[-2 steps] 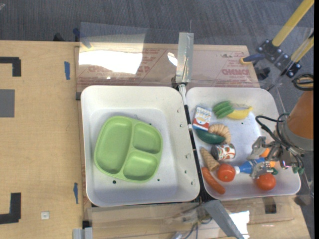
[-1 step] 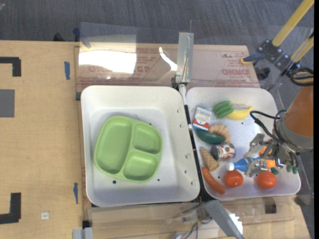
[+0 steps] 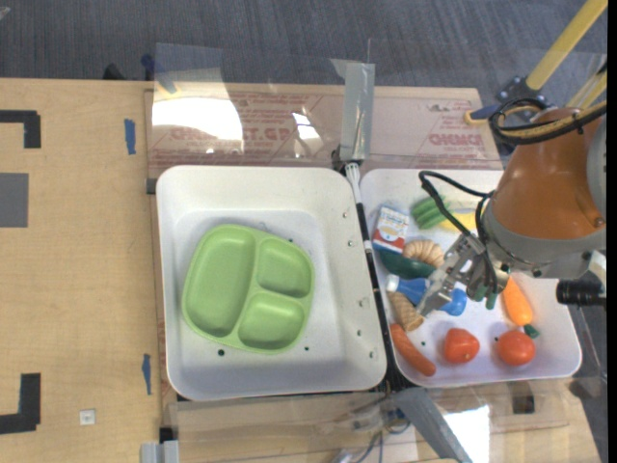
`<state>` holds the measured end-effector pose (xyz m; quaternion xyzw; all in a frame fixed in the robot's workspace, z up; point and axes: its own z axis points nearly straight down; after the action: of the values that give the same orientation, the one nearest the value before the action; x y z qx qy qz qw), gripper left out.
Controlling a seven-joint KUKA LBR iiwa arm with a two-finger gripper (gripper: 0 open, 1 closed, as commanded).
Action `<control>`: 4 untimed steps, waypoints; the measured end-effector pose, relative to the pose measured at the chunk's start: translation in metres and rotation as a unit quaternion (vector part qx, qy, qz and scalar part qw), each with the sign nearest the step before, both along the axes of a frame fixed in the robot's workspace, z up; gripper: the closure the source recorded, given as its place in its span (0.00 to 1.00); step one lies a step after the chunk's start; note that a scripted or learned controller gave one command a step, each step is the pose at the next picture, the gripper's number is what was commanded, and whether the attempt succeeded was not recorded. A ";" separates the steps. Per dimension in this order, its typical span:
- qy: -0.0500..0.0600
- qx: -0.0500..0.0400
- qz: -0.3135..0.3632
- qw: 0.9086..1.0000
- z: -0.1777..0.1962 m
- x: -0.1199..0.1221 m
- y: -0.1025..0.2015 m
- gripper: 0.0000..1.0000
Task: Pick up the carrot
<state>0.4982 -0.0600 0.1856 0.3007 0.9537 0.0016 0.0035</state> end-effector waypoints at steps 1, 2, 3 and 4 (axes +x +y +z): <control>-0.004 -0.003 0.072 0.997 0.156 -0.001 -0.070 1.00; 0.001 -0.002 0.073 0.997 0.152 -0.001 -0.068 0.00; 0.006 0.000 0.018 1.000 0.068 0.052 -0.104 0.00; 0.009 0.001 0.005 1.000 -0.041 0.062 -0.161 0.00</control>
<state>0.5603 -0.2213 0.1441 0.2962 0.9551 -0.0004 -0.0050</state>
